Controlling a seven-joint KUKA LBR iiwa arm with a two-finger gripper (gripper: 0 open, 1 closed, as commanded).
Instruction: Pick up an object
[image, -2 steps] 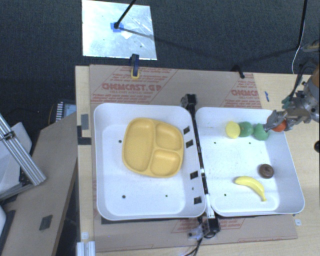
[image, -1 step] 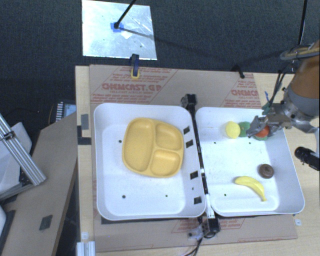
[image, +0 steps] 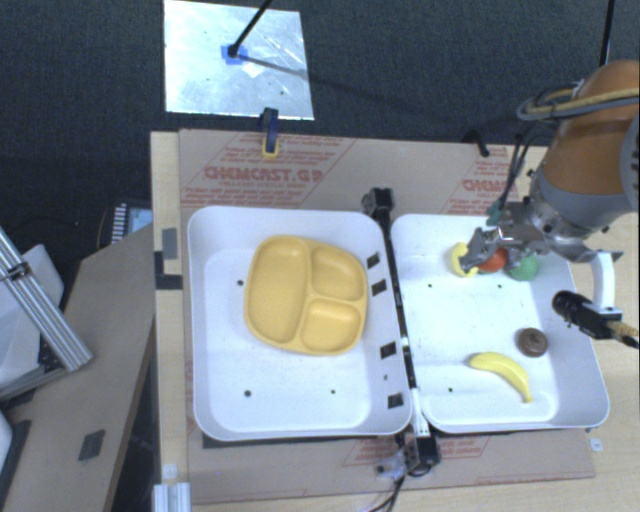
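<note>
In the right bin (image: 450, 330) a yellow banana (image: 503, 373) lies near the front, with a small brown round object (image: 532, 342) just behind it. A cluster of small toys sits at the bin's back right: a yellow piece (image: 462, 262), an orange-red piece (image: 492, 262) and a green piece (image: 523, 267). My gripper (image: 487, 243) hangs right over this cluster, its grey fingers down among the toys. Nothing is visibly lifted.
The left bin (image: 220, 330) holds a yellow divided plate (image: 303, 293). A black divider with clips (image: 393, 310) runs between the bins. A black bracket (image: 585, 313) sticks over the right bin's right edge. The arm's orange band (image: 595, 150) looms above the back right corner.
</note>
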